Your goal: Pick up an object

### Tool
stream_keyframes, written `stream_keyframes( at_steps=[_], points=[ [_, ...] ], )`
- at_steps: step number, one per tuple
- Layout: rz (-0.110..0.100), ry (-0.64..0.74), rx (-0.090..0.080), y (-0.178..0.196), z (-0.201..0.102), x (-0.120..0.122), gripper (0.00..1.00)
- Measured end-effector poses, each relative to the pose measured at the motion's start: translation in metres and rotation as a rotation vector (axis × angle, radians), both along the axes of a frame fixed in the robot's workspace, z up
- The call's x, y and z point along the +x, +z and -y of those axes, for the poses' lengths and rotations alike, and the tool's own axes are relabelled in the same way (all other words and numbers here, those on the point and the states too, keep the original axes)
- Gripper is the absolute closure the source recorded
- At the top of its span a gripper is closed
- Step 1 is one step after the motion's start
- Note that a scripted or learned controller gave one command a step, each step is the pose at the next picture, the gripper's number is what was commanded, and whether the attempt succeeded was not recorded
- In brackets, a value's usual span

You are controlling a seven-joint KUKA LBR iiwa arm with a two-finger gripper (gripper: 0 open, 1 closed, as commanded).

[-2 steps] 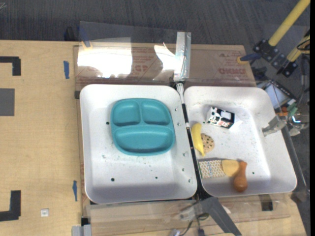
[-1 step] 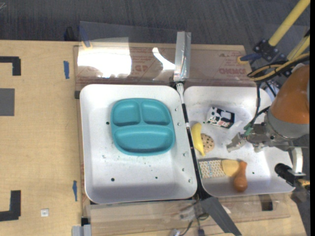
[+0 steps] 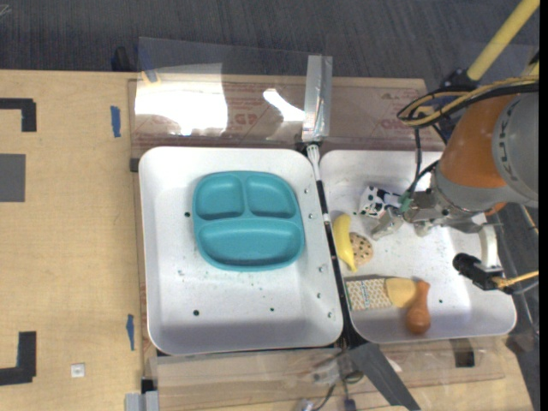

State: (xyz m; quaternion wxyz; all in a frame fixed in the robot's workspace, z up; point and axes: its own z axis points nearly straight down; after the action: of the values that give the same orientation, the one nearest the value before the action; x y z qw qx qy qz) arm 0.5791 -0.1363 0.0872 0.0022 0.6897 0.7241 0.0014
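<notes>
Low in the right bin (image 3: 492, 311), the tool (image 3: 387, 221) hovers beside a black-and-white object (image 3: 372, 200); whether anything is clamped cannot be told. Nearby lie a banana (image 3: 343, 238), a cookie (image 3: 362, 248) and a brown wooden piece (image 3: 419, 306). A teal divided plate (image 3: 248, 218) sits in the left bin (image 3: 163, 255)

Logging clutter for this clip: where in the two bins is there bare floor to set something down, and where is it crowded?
Left bin: bare strips around the teal divided plate, widest along the near edge. Right bin: a small bare patch right of the brown wooden piece. Crowded along its left wall, where the banana and patterned items lie, and under the gripper.
</notes>
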Motion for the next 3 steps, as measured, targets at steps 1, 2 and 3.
stream_keyframes(
  at_steps=[1, 2, 3],
  points=[
    [0.002, 0.278, -0.001, -0.001, -0.038, 0.055, 0.0],
    [-0.024, 0.091, 0.007, 0.0, 0.015, 0.07, 0.0],
    [-0.005, 0.247, 0.001, -0.001, 0.01, 0.069, 0.0]
  ],
)
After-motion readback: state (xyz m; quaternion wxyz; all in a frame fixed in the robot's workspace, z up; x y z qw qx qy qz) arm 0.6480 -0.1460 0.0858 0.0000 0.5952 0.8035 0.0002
